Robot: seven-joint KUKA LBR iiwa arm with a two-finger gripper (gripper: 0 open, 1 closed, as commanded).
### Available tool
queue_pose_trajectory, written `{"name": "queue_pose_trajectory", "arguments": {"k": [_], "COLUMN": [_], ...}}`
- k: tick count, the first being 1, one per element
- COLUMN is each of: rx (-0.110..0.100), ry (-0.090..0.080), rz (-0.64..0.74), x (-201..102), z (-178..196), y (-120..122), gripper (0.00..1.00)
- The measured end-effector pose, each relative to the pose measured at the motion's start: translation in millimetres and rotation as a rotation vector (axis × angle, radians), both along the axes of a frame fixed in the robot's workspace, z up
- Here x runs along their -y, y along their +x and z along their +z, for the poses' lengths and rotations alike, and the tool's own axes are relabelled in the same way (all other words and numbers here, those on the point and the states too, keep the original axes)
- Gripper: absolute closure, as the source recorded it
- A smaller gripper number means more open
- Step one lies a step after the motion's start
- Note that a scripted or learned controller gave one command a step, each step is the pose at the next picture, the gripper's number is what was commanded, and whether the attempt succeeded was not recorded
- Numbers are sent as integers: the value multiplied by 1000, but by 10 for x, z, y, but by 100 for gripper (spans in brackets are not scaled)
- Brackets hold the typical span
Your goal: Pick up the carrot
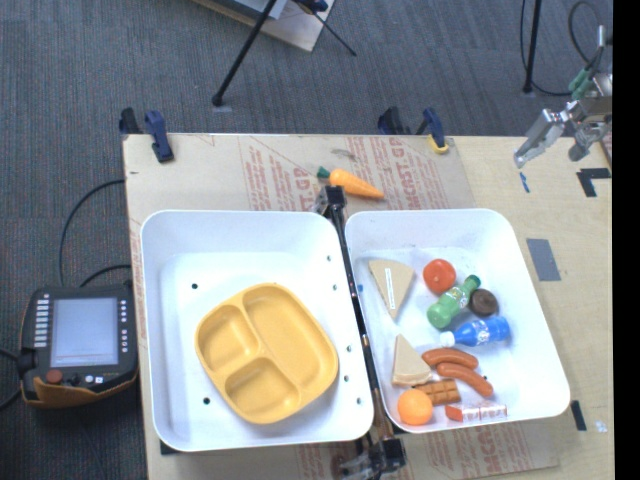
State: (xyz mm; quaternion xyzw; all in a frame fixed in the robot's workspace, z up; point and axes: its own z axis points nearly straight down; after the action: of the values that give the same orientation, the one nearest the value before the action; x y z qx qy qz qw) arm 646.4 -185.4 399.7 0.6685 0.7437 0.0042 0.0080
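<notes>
The carrot (356, 183), orange with a green top, lies on the bare board behind the two bins, just past the gap between them. My gripper (551, 150) hangs at the far right, above the bench's back right corner and well away from the carrot. Its two grey fingers are spread apart with nothing between them.
The left bin (170, 268) holds a yellow divided plate (265, 351). The right bin (520, 268) holds several toy foods: cheese wedges (392, 285), a tomato (438, 275), a green bottle (452, 304), a blue bottle (482, 332), sausages (458, 366) and an orange (414, 407). Blue clamps (157, 134) grip the board's back edge.
</notes>
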Motion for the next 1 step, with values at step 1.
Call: {"name": "queue_pose_trajectory", "arguments": {"k": [1], "rx": [-20], "ry": [7], "rz": [103], "x": [-452], "z": [-3134], "y": [-451], "gripper": [0]}}
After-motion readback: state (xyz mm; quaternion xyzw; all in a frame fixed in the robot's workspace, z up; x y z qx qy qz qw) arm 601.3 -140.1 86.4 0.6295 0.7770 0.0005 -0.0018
